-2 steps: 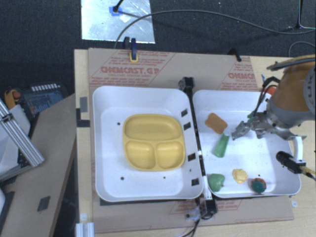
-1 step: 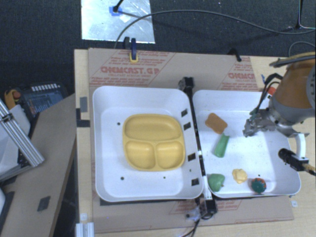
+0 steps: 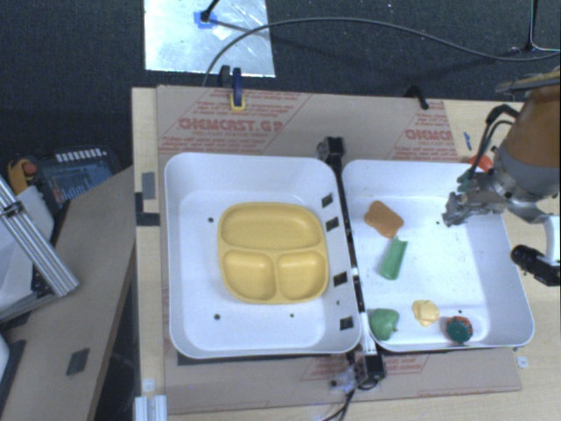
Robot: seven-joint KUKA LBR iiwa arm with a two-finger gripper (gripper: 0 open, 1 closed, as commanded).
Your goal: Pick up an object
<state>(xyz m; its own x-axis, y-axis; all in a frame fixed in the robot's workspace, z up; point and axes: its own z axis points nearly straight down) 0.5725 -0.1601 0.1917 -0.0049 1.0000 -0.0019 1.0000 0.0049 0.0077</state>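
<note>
The right bin (image 3: 491, 261) holds several small objects. An orange-brown block (image 3: 383, 218) lies near its upper left, with a green cylinder (image 3: 393, 259) just below it. Along the front edge sit a green lump (image 3: 383, 323), a pale yellow piece (image 3: 425, 312) and a green-and-red ball (image 3: 458, 328). My gripper (image 3: 458, 210) hangs over the upper right part of this bin, to the right of the orange-brown block and apart from it. Nothing shows between its fingers.
The left bin (image 3: 188, 235) bears a yellow divided tray (image 3: 272, 251). A black divider with clips (image 3: 342, 235) runs between the bins. Cardboard (image 3: 263, 121) lies under both bins. A cable crosses the dark floor behind the bench.
</note>
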